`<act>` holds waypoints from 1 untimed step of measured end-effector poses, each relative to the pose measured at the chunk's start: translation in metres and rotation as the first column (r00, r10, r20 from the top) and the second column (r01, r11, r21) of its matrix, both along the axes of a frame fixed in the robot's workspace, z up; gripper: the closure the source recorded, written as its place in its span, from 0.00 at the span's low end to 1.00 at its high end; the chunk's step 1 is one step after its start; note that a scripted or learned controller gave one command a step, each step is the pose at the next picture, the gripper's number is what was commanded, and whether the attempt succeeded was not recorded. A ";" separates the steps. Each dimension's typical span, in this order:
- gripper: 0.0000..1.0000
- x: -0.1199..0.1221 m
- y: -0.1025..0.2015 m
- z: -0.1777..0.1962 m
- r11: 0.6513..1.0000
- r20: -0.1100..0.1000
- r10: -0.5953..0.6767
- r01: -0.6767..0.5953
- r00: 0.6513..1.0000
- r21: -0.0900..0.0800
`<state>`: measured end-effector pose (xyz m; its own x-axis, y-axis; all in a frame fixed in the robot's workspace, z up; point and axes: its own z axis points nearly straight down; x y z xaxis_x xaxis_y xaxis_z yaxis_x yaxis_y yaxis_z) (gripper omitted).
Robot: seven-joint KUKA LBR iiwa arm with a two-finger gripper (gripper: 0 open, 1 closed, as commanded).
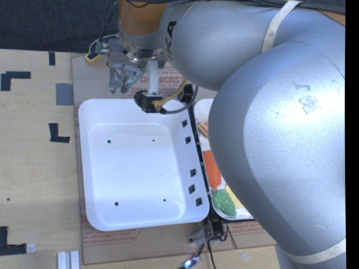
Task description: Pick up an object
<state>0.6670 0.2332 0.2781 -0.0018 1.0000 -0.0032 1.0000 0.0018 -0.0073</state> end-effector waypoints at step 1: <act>1.00 -0.020 0.001 0.073 1.000 0.013 0.001 -0.001 1.000 0.006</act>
<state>0.6474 0.2340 0.3509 -0.0030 1.0000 0.0028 1.0000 0.0030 0.0054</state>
